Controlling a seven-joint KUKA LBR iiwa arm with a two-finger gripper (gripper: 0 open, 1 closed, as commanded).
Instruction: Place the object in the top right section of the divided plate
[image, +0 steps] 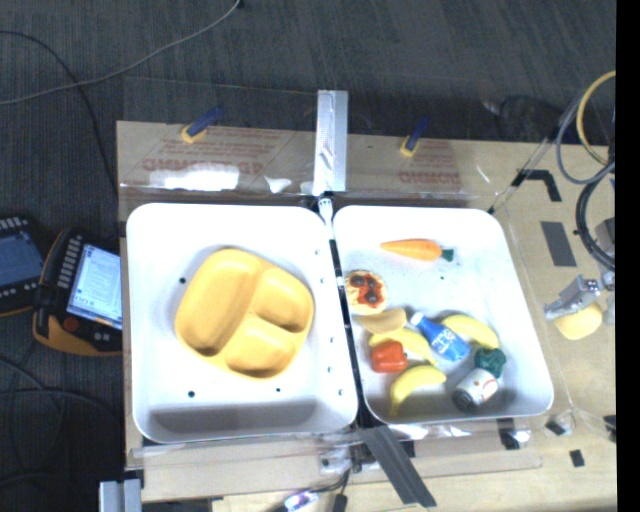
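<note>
A yellow divided plate (245, 312) lies tilted in the left white bin (150, 395); it has one large section on the left and two smaller ones on the right, all bare. The right bin (520, 300) holds an orange carrot (412, 249) near its far wall. Below the carrot are a small round pizza toy (365, 288), a beige piece (382, 322) and a red pepper (388, 354). Beside them lie a blue-and-white bottle (440, 338), two bananas (415, 383) (472, 328), a dark green item (490, 360) and a silver can (476, 389).
A metal strip (331, 140) stands behind the seam between the bins. A handheld pendant with a lit screen (85, 290) lies left of the bench. Cables (590, 150) and a pale clip-like piece (578, 310) sit on the bench to the right.
</note>
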